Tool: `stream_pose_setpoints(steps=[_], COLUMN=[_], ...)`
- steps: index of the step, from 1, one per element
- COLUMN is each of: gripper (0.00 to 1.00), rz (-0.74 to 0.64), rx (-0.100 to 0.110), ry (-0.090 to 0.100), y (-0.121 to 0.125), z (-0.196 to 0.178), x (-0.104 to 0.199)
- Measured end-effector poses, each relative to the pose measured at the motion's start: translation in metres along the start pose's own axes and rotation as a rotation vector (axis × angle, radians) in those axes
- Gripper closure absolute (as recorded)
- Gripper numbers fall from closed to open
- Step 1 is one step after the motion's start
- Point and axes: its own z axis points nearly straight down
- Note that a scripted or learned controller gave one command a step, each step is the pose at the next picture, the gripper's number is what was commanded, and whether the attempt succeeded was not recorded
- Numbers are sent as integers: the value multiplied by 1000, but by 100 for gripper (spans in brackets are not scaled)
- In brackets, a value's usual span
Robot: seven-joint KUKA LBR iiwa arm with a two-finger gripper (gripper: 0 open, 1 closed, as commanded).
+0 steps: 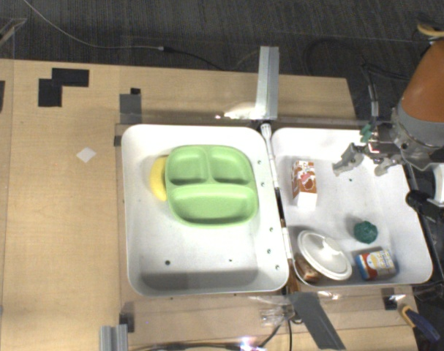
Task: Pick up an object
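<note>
My gripper (364,164) hangs over the back of the right bin (419,225), its two grey fingers spread apart and open with nothing between them. A small red-and-white carton (303,180) lies to its left on the bin floor. Toward the front sits a dark green round object (366,231), and beside that a small can (374,263) on its side. A white bowl (325,254) rests at the bin's front left corner over something brown. The arm's orange band (431,79) shows at the right edge.
The left bin (192,262) holds a green divided plate (210,183) with a yellow object (157,178) partly tucked under its left side. A metal divider post (268,79) stands at the back between the bins. Cables run along the right.
</note>
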Motion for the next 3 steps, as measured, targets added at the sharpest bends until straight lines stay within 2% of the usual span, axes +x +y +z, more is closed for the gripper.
stream_pose_setpoints(steps=[1, 2, 3], gripper=[0, 0, 0], rz=[-245, -184, -256], rx=[0, -5, 1], ry=[0, -3, 0], y=[-47, -33, -48], z=[87, -63, 69], x=[1, -49, -55])
